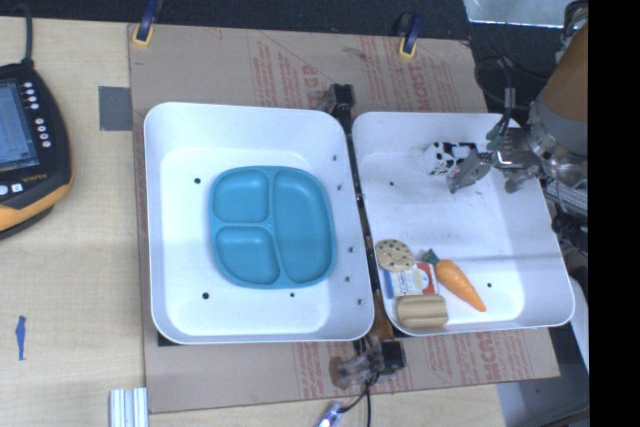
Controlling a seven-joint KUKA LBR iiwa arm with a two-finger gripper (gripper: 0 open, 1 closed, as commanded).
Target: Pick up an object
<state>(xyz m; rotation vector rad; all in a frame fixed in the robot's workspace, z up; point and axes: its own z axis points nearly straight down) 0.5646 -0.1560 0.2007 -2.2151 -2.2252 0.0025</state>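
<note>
Apparently touching nothing, gripper [490,170] hovers near right bin's [520,310] far-right edge.

Wooden bench [80,255], brown cardboard sheet [250,75], two white bins [170,215], teach pendant [25,150]

Lighting: even, bright overhead. Glare: white bins [250,130] nearly washed out. Shadows: soft, short, beneath blue plate [272,225]. Background floor dark. Focus: slightly soft overall; arm [565,85] blurred at right.
</note>
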